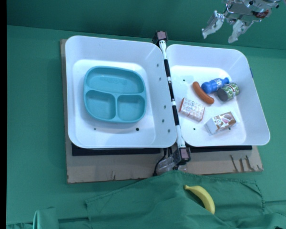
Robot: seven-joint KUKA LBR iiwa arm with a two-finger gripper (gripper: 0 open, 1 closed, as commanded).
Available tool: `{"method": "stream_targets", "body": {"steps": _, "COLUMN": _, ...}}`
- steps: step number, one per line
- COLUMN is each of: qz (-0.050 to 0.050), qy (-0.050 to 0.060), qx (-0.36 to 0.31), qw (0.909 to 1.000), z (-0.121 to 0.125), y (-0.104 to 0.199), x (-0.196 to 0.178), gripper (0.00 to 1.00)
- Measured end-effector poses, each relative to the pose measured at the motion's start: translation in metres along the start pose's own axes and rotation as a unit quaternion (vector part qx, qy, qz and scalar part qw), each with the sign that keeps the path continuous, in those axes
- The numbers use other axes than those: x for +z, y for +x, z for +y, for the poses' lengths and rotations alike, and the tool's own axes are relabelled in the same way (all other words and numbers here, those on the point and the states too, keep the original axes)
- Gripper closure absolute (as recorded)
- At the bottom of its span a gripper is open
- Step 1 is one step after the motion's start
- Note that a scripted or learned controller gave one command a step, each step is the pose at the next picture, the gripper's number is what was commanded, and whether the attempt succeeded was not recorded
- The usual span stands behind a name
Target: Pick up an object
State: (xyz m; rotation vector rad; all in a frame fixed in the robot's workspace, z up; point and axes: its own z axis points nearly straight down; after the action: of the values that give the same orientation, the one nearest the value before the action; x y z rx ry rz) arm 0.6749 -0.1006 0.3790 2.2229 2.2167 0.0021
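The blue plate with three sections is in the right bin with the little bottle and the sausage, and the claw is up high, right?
Not quite. The camera view shows the blue plate alone in the left bin. The little bottle and the sausage are in the right bin. The claw is indeed up high, above the right bin's far edge, with its fingers spread and nothing between them.

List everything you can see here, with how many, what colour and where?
bins: two, white, side by side on the bench
divided plate: one, teal, in the left bin
sausage: one, orange-red, right bin
bottle: one, blue, right bin, beside the sausage
can: one, dark with green, right bin
flat packet: one, white and red, right bin
small carton: one, white, right bin, lying down
banana: one, yellow, on the green cloth in front
gripper: one, silver, fingers open, above the right bin's far edge
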Motion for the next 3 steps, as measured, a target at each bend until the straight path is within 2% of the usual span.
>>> {"method": "stream_targets", "body": {"steps": 1, "qz": -0.001, "qy": 0.001, "qx": 0.001, "qw": 1.0000, "z": -0.002, "y": 0.001, "x": 0.025, "gripper": 0.00}}
{"method": "stream_targets", "body": {"steps": 2, "qz": -0.001, "qy": 0.005, "qx": 0.004, "qw": 1.0000, "z": -0.070, "y": -0.048, "x": 0.088, "gripper": 0.00}}
{"method": "stream_targets", "body": {"steps": 3, "qz": -0.003, "qy": -0.002, "qx": 0.001, "qw": 1.0000, "z": -0.033, "y": -0.065, "x": 0.180, "gripper": 0.00}}
